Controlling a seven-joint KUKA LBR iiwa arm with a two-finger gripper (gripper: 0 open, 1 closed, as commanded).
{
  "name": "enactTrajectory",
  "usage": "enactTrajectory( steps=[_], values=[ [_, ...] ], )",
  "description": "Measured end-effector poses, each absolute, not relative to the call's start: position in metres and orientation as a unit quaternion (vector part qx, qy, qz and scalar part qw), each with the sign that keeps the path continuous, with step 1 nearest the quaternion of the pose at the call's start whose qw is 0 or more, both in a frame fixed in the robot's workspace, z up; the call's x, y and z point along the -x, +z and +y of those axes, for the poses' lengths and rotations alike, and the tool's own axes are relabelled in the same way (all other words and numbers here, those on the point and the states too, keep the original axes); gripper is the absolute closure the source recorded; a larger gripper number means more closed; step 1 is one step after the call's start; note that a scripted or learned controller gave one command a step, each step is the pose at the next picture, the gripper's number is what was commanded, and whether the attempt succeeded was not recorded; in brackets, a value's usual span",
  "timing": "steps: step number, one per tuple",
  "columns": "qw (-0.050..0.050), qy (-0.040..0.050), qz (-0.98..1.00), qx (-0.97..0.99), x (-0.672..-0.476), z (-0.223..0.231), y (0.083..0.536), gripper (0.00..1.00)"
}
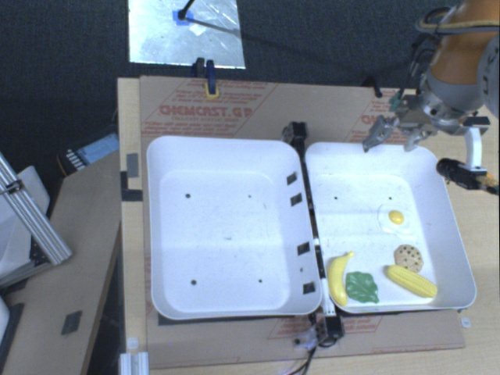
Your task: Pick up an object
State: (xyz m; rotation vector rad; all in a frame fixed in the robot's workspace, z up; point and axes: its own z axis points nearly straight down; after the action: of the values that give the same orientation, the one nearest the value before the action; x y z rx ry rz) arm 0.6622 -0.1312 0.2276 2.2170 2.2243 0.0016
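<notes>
Left bin (pixel 223 225): white, shallow, nothing logged inside. Right bin (pixel 355 201): banana (pixel 337 278) at the near-left corner, touching a green leafy piece (pixel 362 287), possibly lettuce; fried egg (pixel 394 219) mid-right; cookie (pixel 408 256) below it; corn cob (pixel 412 281) just beside the cookie. Gripper (pixel 397 137): above the right bin's far rim, fingers spread apart, holding nothing, well apart from every item.
</notes>
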Motion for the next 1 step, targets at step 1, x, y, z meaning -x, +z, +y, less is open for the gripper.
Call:
enactTrajectory(
  steps=[1],
  values=[
    [0.006, 0.0060, 0.710, -0.704, -0.5921, -0.0841, 0.4398, 0.00]
  ],
)
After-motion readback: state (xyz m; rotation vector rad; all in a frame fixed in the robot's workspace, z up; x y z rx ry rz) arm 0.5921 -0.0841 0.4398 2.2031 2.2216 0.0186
